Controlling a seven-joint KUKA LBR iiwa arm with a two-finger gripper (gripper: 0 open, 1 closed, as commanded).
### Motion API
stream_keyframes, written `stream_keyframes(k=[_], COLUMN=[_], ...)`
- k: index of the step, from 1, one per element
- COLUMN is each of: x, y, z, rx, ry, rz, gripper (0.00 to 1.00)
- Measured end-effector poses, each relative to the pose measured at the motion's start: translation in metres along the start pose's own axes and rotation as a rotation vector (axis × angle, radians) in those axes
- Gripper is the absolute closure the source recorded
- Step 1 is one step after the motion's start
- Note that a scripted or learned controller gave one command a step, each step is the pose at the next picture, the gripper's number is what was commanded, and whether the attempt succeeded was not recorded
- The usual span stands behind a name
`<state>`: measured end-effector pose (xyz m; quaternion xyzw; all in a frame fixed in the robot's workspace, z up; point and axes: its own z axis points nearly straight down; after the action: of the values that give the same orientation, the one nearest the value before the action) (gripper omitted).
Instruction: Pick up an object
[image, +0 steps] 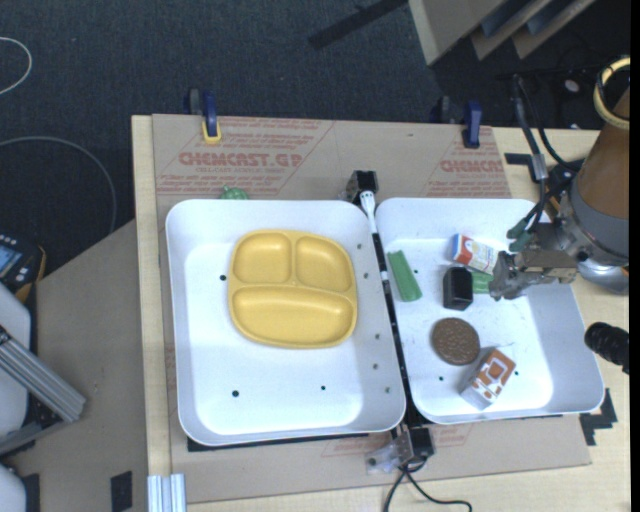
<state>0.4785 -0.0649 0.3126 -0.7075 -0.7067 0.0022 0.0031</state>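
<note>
Fingers (497, 283), state unclear, hang beside the black block (458, 288) in the right bin (560, 395), near its far edge.

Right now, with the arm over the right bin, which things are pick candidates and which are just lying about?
Job:
gripper
black block
green stick
brown disc
small carton
orange-and-white box

Lying about:
yellow divided tray in the left bin
blue clamps

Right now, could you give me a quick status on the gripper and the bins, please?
Gripper low over right bin, nothing seen held. Carton and black block just beside it. Yellow tray in left bin.
</note>
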Motion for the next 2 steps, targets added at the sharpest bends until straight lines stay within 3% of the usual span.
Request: stream_keyframes(k=[1, 2], x=[0.035, 0.079], y=[0.04, 0.0], z=[0.02, -0.08], rx=[-0.009, -0.018], ry=[-0.001, 0.001], rz=[-0.006, -0.008], gripper=[1.0, 1.0])
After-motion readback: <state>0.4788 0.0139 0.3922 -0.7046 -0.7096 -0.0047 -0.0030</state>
